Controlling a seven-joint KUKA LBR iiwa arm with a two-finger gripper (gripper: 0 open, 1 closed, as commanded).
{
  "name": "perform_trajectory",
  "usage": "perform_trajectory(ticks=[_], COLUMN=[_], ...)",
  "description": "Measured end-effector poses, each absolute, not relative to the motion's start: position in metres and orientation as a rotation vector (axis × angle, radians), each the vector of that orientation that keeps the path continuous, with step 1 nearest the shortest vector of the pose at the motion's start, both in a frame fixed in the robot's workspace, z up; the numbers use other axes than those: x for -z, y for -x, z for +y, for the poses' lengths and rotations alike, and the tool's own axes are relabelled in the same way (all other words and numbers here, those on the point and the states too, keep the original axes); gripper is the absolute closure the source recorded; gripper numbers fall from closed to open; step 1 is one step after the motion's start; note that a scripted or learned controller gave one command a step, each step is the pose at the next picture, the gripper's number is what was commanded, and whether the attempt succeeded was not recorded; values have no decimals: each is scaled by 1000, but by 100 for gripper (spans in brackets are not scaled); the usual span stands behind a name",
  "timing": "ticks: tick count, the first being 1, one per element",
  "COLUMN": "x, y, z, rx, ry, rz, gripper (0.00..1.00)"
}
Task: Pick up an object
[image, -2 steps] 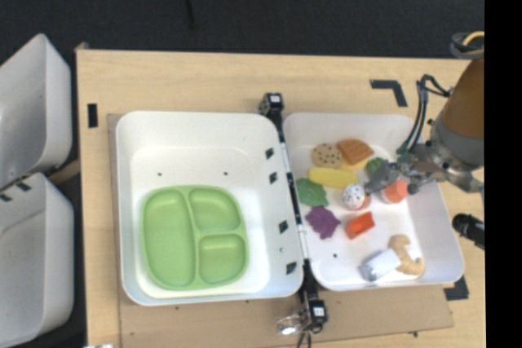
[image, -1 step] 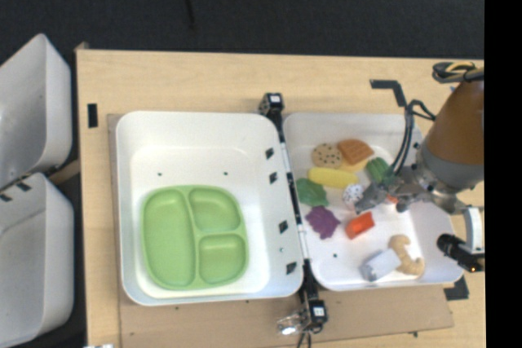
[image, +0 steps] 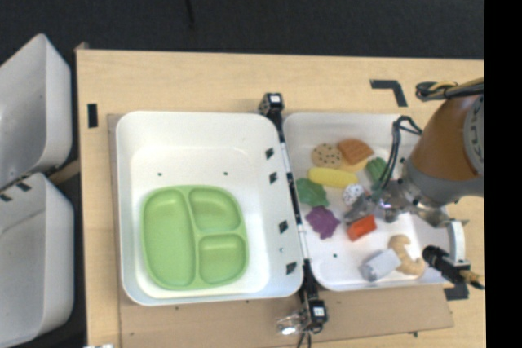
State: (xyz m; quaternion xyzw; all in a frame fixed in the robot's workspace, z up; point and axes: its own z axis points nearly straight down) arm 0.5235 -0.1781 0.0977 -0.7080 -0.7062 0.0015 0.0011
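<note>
The wooden bench (image: 98, 200) is carrying two white bins side by side; the left bin (image: 196, 134) is holding a green divided plate (image: 194, 235); the right bin (image: 330, 269) is holding small toys; the arm (image: 444, 155) is reaching in from the right, its gripper (image: 369, 206) sitting low among them, whether apart or together I cannot tell; a red block (image: 362, 227) is lying just beside it, a yellow piece (image: 332, 177), purple piece (image: 322, 220) and cookie (image: 327, 154) nearby.
</note>
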Motion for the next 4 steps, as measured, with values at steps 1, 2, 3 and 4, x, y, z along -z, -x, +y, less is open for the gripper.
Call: perform_trajectory(ticks=[1, 2, 3, 4], x=[-111, -172, -228, -241], y=[-525, -532, -538, -539], z=[-179, -186, -196, -198], rx=[2, 5, 4, 1], ry=[2232, 2225, 2225, 2219], rz=[-2213, -2228, -2228, -2226], gripper=[100, 100, 100, 100])
